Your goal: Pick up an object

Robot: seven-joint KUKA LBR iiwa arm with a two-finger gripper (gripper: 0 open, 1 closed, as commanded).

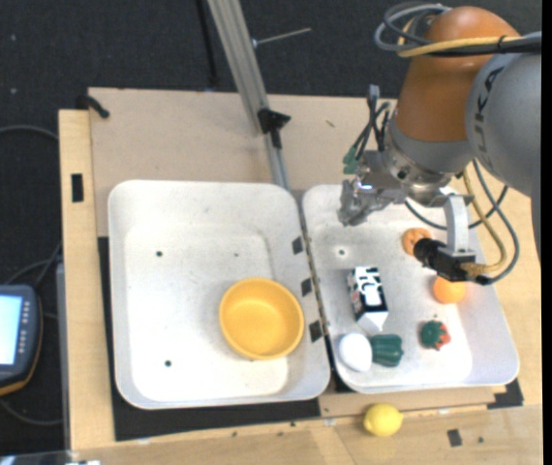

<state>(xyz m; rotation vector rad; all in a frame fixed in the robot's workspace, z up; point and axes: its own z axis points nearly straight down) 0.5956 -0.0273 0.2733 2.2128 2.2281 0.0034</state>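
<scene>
My gripper (356,204) hangs over the far left part of the right bin (494,352), fingers pointing down with nothing visible between them. Below it in that bin lie a black-and-white carton (369,292), a white egg-shaped thing (355,352), a dark green piece (386,349) and a small red-and-green piece (435,334). Two orange things (449,290) (414,241) lie at the bin's right, partly behind a black fitting on the arm. A yellow bowl (260,317) sits in the left bin (160,250).
A yellow lemon-like ball (383,419) lies on the bench in front of the right bin. A metal pole (247,76) slants up behind the bins. A handheld screen (0,337) rests off the bench at the left.
</scene>
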